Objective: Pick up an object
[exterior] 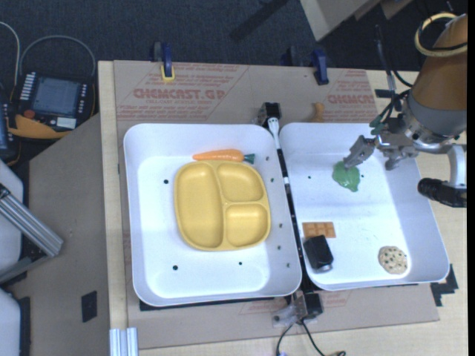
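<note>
One green object point(346, 176) under the end effector point(355, 156), grip state unclear; one cookie point(392, 259), one carrot point(218, 155).

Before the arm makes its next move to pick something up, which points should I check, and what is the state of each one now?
1. End effector is over the right bin: ok.
2. It is close to a target: ok, its tip is at the green leafy item.
3. Green leafy item is held between the fingers: cannot tell, the contact is too small to see.
4. Other things stay away from the target: ok, the cookie, cracker and black object lie toward the near side of the bin.
5. Left bin is not involved: ok, the yellow plate and carrot lie there, apart from the arm.
</note>
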Available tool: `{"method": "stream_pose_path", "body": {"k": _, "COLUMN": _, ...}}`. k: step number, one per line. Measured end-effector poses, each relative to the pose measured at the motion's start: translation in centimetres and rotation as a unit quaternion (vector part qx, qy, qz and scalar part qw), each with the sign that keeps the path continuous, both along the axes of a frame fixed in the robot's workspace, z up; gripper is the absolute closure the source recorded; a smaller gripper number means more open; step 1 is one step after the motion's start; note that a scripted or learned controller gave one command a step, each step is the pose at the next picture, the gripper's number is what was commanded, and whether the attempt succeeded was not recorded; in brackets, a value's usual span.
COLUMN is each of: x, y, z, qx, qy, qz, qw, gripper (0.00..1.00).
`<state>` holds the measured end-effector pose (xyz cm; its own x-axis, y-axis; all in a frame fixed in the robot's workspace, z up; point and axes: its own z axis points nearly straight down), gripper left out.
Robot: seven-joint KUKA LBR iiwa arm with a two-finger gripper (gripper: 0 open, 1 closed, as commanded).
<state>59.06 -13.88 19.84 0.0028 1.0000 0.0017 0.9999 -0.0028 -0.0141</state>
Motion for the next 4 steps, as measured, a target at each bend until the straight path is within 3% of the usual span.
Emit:
{"method": "stream_pose_path", "body": {"k": 1, "x": 0.3, "y": 0.0, "z": 0.8, "qx": -0.0011, "qy": -0.007, "qz": 0.001, "qw": 1.0000, "gripper": 0.00}}
{"method": "stream_pose_path", "body": {"k": 3, "x": 0.9, "y": 0.4, "z": -9.6, "qx": 0.0000, "qy": -0.004, "qz": 0.001, "qw": 1.0000, "gripper": 0.00}}
{"method": "stream_pose_path", "body": {"k": 4, "x": 0.8, "y": 0.5, "z": -11.5, "qx": -0.0002, "qy": -0.005, "qz": 0.001, "qw": 1.0000, "gripper": 0.00}}
